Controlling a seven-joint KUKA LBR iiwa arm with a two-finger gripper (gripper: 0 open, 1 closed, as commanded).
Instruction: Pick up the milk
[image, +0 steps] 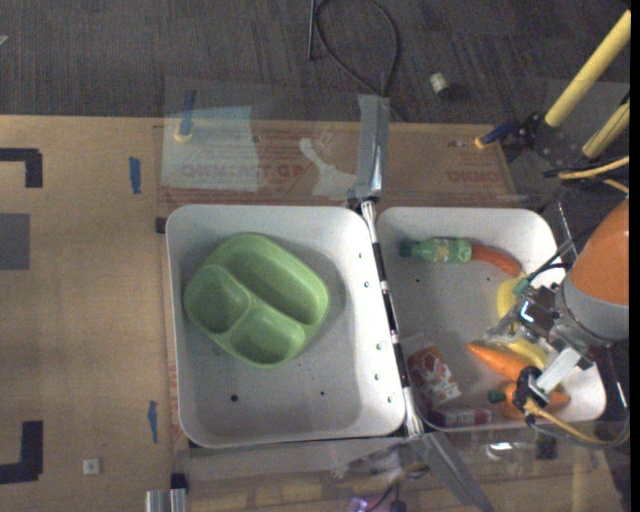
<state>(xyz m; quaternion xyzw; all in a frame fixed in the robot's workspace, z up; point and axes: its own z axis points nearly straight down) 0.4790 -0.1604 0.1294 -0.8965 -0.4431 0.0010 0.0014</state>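
1. The two-finger gripper (540, 352), mounted below the grey arm's orange band (612, 262), hangs over the right-hand part of the right white bin (452, 219). Whether it is spread or closed cannot be told from this slanted view, and nothing is seen clamped in it.

2. Directly around the tool lie an orange carrot-shaped toy (497, 359) and a yellow banana-like piece (509, 294), both just beside or partly under the wrist.

3. Further left in the same bin, near the divider, lies the small red and white milk carton (433, 374), flat on the bin floor and apart from the gripper. A pinkish flat packet (460, 414) lies just below it.

4. At the bin's far edge rests a green plastic bottle (438, 250), end to end with a long orange carrot (496, 260).

5. The left white bin (190, 330) holds a green divided plastic plate (256, 297).

6. As I judge it, the pick is not yet made: the carton is on the floor, ungrasped. What is left is to move left over it, descend, close and lift.
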